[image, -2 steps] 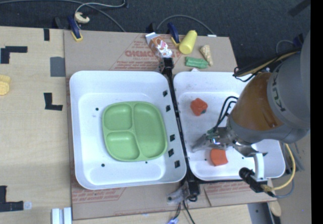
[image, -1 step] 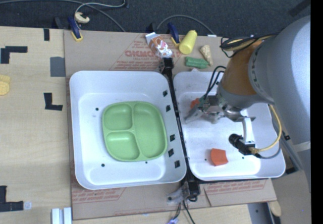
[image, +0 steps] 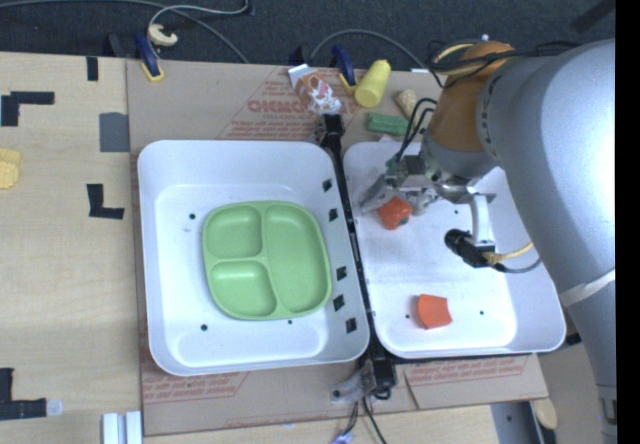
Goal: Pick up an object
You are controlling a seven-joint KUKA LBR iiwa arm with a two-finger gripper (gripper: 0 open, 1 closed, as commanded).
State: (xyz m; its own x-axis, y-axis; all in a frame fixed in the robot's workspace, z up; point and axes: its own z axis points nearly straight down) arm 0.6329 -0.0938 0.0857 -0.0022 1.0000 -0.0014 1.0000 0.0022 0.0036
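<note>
In the right bin (image: 520, 332) my gripper (image: 402, 200) hangs low near the bin's upper left, open, its grey fingers (image: 373, 196) spread to either side. A small red-orange block (image: 393, 215) lies on the bin floor right beneath them, touching or nearly touching the left finger; it is not lifted. A second orange block (image: 432, 311) lies near the bin's front, well apart from the gripper. The arm's grey body and orange band hide the right bin's far right part.
The left bin (image: 165, 232) holds a green divided plate (image: 266, 258). Behind the bins on the cardboard lie a yellow cylinder (image: 373, 82), a green piece (image: 385, 123) and a small wrapped item (image: 318, 90). A black cable (image: 470, 247) hangs by the wrist.
</note>
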